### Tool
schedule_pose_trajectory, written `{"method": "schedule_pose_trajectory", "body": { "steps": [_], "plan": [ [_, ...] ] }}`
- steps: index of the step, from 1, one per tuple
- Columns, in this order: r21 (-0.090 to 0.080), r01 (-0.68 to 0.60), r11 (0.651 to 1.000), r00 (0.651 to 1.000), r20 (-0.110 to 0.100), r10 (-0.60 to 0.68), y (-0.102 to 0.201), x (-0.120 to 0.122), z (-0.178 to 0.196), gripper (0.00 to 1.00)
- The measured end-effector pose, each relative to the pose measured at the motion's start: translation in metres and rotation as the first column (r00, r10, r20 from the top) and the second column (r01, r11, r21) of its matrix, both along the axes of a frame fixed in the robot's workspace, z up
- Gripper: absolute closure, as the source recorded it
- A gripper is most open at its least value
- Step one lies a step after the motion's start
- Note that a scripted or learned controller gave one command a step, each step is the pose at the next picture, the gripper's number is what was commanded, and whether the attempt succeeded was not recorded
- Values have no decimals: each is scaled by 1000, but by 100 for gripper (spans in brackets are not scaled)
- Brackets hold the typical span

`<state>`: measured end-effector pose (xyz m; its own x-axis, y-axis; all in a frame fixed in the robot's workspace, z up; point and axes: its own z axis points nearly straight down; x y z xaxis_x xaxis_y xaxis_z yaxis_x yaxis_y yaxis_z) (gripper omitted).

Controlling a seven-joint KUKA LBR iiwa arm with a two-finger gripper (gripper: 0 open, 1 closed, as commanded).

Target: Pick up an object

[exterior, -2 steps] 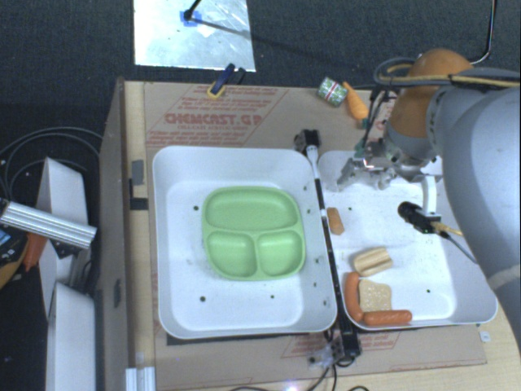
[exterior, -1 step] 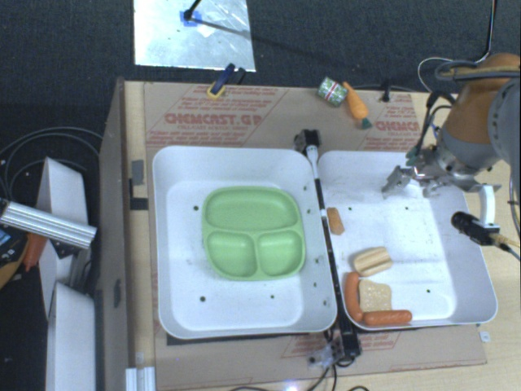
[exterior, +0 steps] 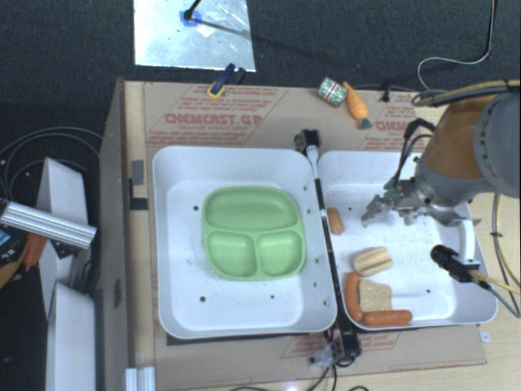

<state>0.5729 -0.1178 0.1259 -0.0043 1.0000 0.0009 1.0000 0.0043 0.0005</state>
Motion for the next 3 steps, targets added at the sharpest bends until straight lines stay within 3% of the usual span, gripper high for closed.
{"method": "schedule_pose_trajectory", "body": {
  "steps": [1,2,3],
  "plan": [
    [0,4,1000,1000,0,-4,30,-70,-42,0],
    [0,2,1000,1000,2,-2,30,-69,-32,100],
    [0,0,1000,1000,3,0,88,-12,59,100]
  ]
}}
